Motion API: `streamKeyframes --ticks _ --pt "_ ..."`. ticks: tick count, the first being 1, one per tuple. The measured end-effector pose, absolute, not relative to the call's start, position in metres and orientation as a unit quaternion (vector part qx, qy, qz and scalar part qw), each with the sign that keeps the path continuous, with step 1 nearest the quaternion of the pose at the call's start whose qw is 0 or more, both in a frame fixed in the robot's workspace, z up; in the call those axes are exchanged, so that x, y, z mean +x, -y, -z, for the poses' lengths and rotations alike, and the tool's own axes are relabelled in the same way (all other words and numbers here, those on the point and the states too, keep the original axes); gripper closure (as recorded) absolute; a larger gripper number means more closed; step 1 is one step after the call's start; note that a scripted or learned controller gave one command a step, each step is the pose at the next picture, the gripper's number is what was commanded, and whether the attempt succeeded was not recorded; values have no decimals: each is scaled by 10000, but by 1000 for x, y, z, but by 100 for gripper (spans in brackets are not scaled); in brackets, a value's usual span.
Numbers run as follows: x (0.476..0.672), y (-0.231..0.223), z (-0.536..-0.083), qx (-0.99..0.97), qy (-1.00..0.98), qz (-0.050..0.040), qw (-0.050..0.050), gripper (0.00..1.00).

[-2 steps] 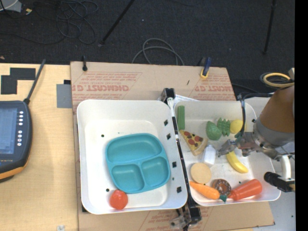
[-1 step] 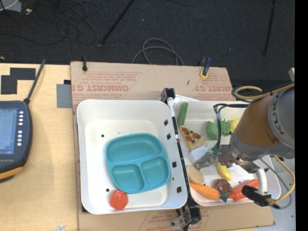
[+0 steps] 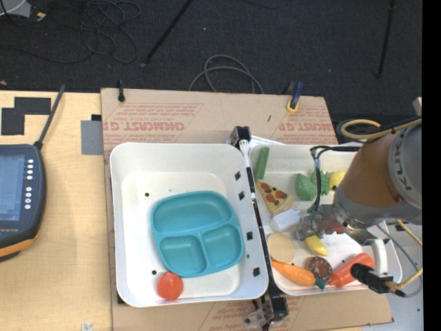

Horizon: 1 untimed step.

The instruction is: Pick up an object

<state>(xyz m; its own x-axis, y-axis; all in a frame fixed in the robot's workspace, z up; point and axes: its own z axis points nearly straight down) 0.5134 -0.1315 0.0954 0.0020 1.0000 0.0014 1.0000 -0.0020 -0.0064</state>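
- Wooden tabletop [image 3: 62,267], far left: carries a handheld control pendant [image 3: 17,195] with a blue screen.
- Left white bin [image 3: 131,178]: holds a teal divided tray [image 3: 198,233]; a red tomato [image 3: 169,285] lies just beside the tray's lower-left corner.
- Right white bin [image 3: 289,154]: holds a green cucumber [image 3: 262,163], pizza slice [image 3: 274,197], tan round biscuit [image 3: 280,247], carrot [image 3: 295,274], leafy green vegetable [image 3: 307,185], banana [image 3: 315,245] and red-orange pepper [image 3: 348,269].
- Arm, grey with orange band [image 3: 368,178]: lowered into the right bin, with the pincer [image 3: 311,225] just above the banana; whether it is released or clenched cannot be told.
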Motion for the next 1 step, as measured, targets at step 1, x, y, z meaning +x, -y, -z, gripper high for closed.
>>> streamKeyframes --ticks 1 --pt "563 61 -192 -7041 7101 31 -14 100"
